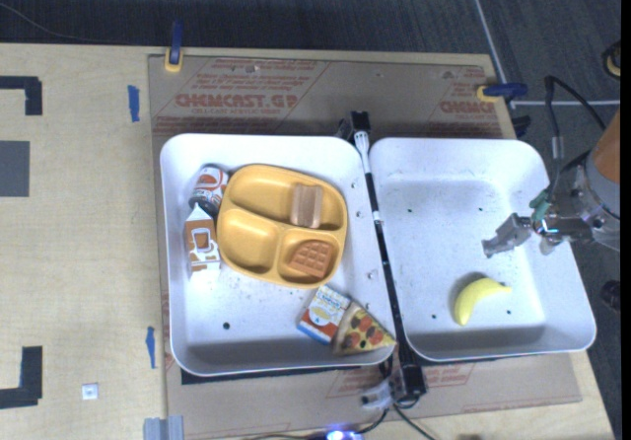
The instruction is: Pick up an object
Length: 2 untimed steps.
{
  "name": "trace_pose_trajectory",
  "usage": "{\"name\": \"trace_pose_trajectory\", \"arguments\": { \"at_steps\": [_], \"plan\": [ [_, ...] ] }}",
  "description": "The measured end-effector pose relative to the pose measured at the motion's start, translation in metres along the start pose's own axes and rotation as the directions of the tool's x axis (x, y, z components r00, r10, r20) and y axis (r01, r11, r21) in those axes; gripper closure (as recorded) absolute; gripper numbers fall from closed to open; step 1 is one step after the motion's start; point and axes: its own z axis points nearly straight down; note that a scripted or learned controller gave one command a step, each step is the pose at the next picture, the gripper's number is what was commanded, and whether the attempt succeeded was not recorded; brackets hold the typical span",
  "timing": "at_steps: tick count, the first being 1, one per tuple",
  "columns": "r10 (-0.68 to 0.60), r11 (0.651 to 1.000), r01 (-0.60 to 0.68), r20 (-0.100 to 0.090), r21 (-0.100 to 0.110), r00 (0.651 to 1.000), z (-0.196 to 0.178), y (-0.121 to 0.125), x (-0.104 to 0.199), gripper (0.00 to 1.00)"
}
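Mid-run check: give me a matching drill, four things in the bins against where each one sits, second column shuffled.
Things:
1. banana
2. yellow divided plate
3. pizza slice toy
4. pincer

Places:
A. middle of the left bin
B. right bin, above the banana in the view, near the bin's right side
C. front right corner of the left bin
D. front part of the right bin

Pairs: 1-D, 2-A, 3-C, 4-B
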Motion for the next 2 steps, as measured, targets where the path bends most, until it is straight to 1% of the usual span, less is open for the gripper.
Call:
{"name": "trace_pose_trajectory", "arguments": {
  "at_steps": [1,2],
  "plan": [
    [0.001,1.0,-0.001,0.002,-0.003,1.0,0.135,-0.003,0.032,0.0],
    [0.004,1.0,-0.004,0.003,-0.004,1.0,0.148,-0.003,0.042,0.0]
  ]
}}
